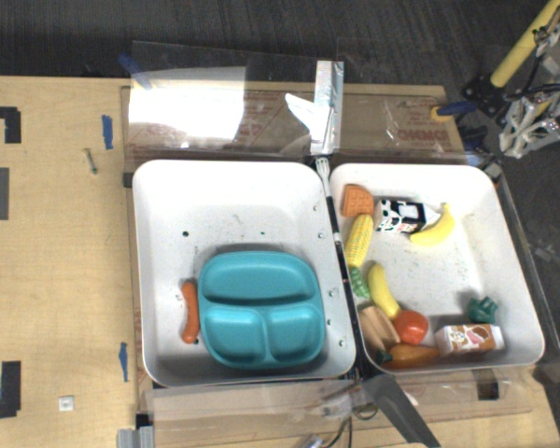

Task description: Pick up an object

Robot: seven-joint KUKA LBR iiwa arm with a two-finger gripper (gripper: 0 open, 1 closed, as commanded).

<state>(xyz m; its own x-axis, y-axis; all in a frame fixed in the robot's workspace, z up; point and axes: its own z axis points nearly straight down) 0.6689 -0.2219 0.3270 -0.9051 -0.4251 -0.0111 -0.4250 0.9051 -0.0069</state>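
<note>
Scanning the right bin (pixel 513 250), we find toy food: a banana (pixel 432 227), a corn cob (pixel 358 238) and a juice carton (pixel 469 339). A teal tray (pixel 259 308) lies in the left bin (pixel 168 213). We cannot tell the claw's state.

Toys are crowding the right bin's (pixel 513 250) left side and front; its middle and back-right are lying open.

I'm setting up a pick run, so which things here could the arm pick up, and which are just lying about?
Could be picked:
corn cob
two bananas
tomato
juice carton
sausage

Lying about:
teal divided tray
blue tape strips
</note>
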